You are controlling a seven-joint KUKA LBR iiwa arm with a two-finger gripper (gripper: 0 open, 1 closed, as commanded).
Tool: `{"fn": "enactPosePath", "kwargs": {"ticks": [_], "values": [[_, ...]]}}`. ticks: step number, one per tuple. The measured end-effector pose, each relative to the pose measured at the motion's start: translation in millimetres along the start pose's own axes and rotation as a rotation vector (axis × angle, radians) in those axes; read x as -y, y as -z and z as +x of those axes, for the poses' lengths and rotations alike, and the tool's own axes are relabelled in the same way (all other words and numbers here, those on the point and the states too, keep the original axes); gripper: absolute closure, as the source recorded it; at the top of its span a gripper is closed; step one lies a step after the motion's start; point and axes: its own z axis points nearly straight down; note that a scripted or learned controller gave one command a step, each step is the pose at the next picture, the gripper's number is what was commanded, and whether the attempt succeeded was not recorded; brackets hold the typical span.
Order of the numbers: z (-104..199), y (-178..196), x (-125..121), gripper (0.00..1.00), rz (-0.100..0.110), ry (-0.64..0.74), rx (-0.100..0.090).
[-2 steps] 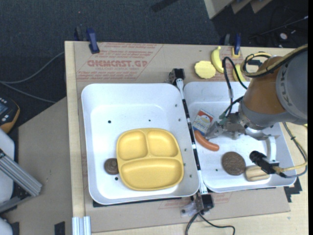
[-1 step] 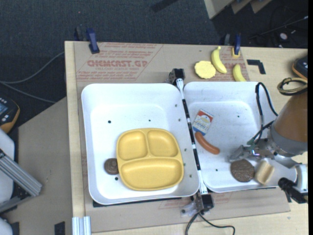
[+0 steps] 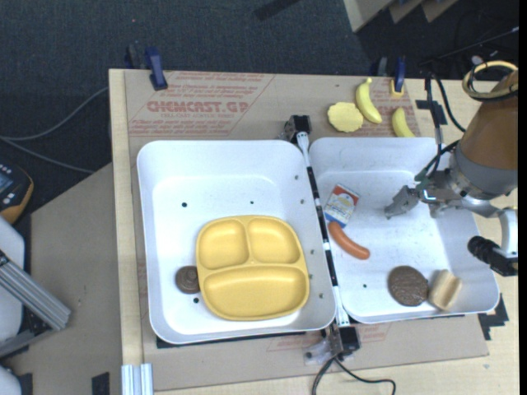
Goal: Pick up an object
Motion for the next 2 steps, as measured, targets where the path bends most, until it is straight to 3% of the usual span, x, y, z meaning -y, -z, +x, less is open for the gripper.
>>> {"fn": "enactPosePath", "kwargs": {"ticks": [1, 2], "values": [[74.7, -57.8, -7.9, 0.0, 0.013, 0.001, -0.006], [31.7, -58.9, -79.1, 0.0, 0.002, -0.002, 0.0]]}}
